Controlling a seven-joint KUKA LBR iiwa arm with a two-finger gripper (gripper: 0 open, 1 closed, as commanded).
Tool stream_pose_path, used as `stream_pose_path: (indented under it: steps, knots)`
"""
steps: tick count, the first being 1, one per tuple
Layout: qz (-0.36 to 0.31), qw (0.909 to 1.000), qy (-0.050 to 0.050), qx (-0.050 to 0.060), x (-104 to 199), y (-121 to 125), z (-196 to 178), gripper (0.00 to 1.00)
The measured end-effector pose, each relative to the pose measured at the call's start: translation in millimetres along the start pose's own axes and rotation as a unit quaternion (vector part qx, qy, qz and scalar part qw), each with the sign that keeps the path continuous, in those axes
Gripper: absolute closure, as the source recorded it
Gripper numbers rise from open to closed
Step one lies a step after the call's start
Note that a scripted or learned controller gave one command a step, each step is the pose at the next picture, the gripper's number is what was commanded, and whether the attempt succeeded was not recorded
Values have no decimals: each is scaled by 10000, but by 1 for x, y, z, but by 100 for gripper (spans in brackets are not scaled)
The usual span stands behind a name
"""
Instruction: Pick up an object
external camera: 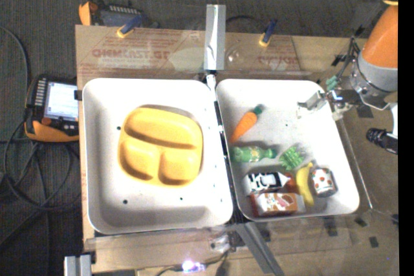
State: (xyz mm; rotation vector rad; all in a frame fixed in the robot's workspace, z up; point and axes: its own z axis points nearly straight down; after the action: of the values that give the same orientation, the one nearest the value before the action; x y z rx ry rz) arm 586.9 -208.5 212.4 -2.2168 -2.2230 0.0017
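The right bin (336,139) holds several toy foods: an orange carrot (244,124), a green bottle (252,154), a small green leafy piece (292,157), a black-and-white carton (268,180), a yellow banana (305,185), a red-and-white can (323,181) and a red packet (276,203). My gripper (321,100) hangs over the bin's upper right corner, apart from all of them and well to the right of the carrot. I see nothing in it.
The left bin (97,139) carries a yellow divided tray (162,144). A metal post (214,35) stands behind the gap between the bins. A handheld pendant (55,106) lies off the bench's left side. The arm's orange band (383,42) is at the right edge.
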Motion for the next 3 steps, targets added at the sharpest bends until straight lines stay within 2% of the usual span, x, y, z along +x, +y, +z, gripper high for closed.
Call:
stream_pose_path:
  steps: [1,2,3]
  knots:
    - [207,9998,-6,7,59,18,71,0]
    - [-850,9964,-12,-6,100,53,120,0]
    - [-853,9964,-15,-9,101,53,110,100]
